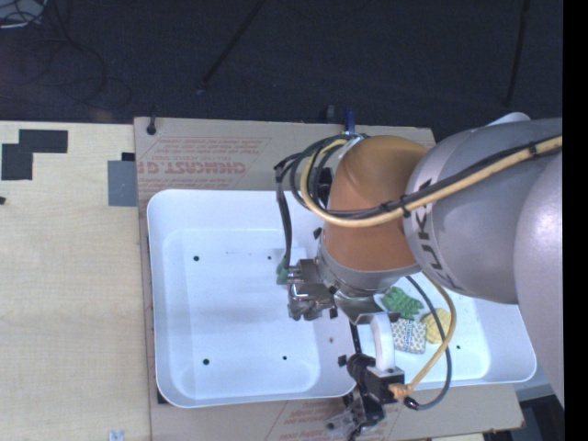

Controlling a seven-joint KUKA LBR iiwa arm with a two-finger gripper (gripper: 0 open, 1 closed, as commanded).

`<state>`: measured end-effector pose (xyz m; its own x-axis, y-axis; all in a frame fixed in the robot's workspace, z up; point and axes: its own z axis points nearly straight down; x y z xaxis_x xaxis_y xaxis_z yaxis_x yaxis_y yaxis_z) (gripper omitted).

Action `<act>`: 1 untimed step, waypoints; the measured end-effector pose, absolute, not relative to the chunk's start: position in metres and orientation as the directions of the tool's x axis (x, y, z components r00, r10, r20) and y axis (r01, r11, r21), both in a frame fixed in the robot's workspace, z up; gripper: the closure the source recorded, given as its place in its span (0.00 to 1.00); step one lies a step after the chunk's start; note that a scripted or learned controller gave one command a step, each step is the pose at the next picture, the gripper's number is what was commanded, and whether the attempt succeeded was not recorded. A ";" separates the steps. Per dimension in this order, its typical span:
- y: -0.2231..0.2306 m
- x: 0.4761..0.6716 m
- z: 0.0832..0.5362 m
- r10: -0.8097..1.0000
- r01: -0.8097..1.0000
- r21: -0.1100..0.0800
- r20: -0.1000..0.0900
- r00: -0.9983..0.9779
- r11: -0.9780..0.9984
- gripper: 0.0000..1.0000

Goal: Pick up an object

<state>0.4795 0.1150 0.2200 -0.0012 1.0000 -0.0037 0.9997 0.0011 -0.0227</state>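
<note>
Huddled just right of the claw (310,303): green toy (400,299), speckled block (411,336), yellow piece (437,321), all in the bin (491,352) on that side. Cannot tell whether wide or narrow. Sits off the pile, so risks grabbing air or clipping the bin wall.

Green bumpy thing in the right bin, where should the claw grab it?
Probably from straight above, across its narrow middle. The green bumpy thing lies flat on the right bin floor, so its sides are too low to reach sideways. The yellow thing and a patterned piece crowd its lower side, and the arm hides part of it.
</note>
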 end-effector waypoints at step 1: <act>0.072 0.522 0.256 1.000 1.000 0.000 -0.002 0.004 -0.004 1.00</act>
<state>0.5216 0.0719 0.2562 0.0037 1.0000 -0.0020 1.0000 -0.0037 -0.0004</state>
